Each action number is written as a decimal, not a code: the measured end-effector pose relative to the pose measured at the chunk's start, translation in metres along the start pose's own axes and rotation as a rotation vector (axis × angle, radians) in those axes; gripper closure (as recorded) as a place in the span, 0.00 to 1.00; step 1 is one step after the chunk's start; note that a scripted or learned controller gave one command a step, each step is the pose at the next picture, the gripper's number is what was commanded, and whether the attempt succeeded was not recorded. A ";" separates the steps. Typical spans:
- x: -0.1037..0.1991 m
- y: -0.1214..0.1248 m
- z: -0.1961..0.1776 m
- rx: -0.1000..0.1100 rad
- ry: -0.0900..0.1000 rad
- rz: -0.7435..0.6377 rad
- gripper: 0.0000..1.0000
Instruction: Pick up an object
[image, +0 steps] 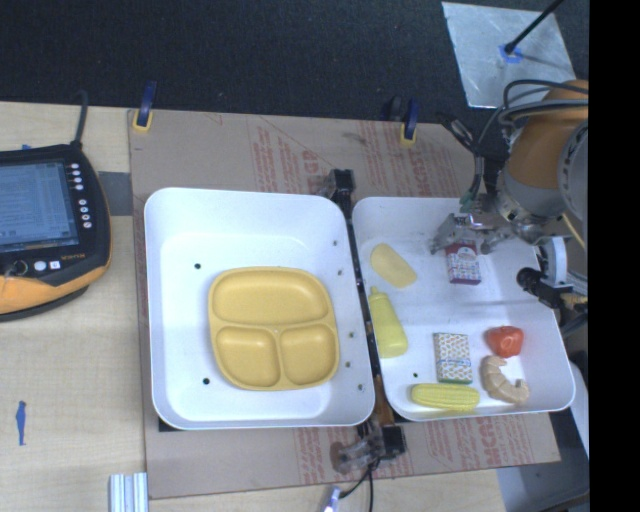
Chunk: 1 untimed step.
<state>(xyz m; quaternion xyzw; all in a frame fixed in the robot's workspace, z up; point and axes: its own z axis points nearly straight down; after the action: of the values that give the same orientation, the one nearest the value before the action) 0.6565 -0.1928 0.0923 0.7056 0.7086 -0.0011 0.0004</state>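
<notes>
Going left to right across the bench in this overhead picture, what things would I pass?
Handheld screen → yellow divided tray in the left bin → yellow bottle → small patterned box → red item, with the pincer above a red-and-white packet.

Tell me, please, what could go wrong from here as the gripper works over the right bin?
The gripper sits right above the small red-and-white packet; the flat packet may slip out as it closes. The packet lies apart from the other items, but the arm hangs close to the right bin far wall, so a low lift might clip the rim.
</notes>
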 end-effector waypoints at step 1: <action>-0.019 0.000 -0.128 -0.002 0.001 0.001 0.00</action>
<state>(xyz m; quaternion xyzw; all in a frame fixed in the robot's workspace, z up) 0.6571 -0.2119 0.2205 0.7061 0.7082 -0.0001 0.0009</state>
